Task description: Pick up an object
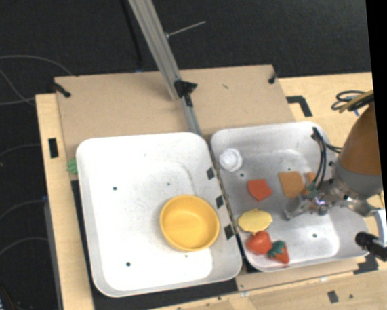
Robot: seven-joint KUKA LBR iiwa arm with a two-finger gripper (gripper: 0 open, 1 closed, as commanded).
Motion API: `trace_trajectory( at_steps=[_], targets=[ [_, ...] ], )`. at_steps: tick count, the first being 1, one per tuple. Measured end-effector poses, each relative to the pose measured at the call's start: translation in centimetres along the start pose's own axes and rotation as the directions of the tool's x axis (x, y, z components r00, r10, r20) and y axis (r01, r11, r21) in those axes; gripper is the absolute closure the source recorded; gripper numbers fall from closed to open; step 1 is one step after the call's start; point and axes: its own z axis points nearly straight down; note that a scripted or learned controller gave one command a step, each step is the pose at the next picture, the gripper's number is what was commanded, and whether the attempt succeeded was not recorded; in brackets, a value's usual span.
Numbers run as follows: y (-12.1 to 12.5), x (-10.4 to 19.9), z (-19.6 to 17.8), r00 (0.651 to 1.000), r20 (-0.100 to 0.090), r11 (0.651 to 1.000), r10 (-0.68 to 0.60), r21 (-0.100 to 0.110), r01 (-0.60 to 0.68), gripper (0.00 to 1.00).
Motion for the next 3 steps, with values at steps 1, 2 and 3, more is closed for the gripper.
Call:
trace_trajectory(
  at_steps=[1,2,3],
  targets=[
    [0.0,-0.1,0.1,1.0,0.001,1.0,0.001,-0.005,-0.001,0.0],
    [0.1,-0.1,-1.0,1.0,-0.001,1.0,0.006,-0.009,-0.006,1.0],
    [0.7,-0.5,-7.2,1.0,0.002,1.0,-0.004,-0.013,0.004,1.0]
  ],
)
